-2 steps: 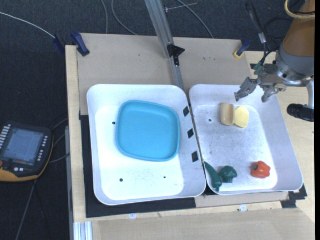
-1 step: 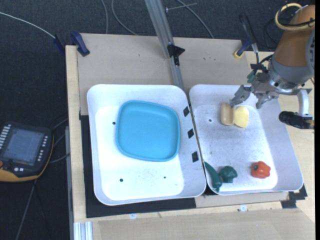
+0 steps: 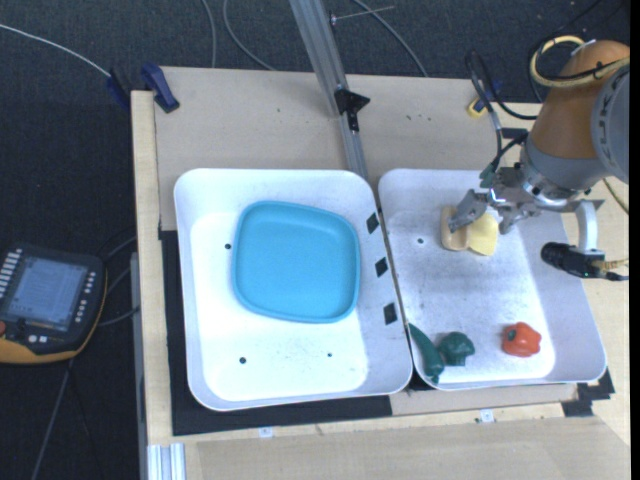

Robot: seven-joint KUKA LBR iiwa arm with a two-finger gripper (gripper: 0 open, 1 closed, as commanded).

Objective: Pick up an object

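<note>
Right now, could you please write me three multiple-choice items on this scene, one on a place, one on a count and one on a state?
1. Where does the blue plate lie?
A. In the left bin
B. In the right bin
C. On the bare bench

2. How many bins are on the bench?
A. One
B. Two
C. Three

3. Where is the gripper?
A. Over the yellow object
B. Over the red object
C. Over the left bin

Key: 1 A, the plate fills the left bin's middle. 2 B, two white bins sit side by side. 3 A, it hangs right at the yellow piece, far from the red one.
</note>
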